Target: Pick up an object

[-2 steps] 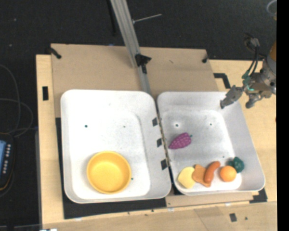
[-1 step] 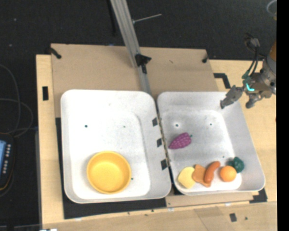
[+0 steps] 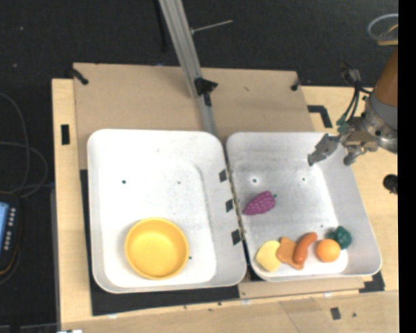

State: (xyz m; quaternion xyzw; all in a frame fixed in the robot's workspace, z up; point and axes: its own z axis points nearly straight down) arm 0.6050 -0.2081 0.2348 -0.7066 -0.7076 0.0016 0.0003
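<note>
Nearest, along the right bin's (image 3: pixel 353 207) front edge, lie a yellow piece (image 3: pixel 267 254), an orange sausage-shaped toy (image 3: pixel 304 247), an orange ball (image 3: pixel 327 250) and a dark green item (image 3: pixel 342 236); a yellow bowl (image 3: pixel 157 248) sits in the left bin (image 3: pixel 125 158). Mid-bin rests a purple grape cluster (image 3: pixel 260 202). Farthest, the pincer (image 3: pixel 336 151) hangs over the bin's far right corner, fingers apart, gripping nothing.

No readable text, labels or numbers — none legible

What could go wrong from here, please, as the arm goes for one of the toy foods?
The yellow piece, orange carrot-like piece, sausage, orange ball and green piece crowd the right white bin's near wall, so a grab there may catch two. The lone purple grape bunch could roll away. The gripper is open.
</note>
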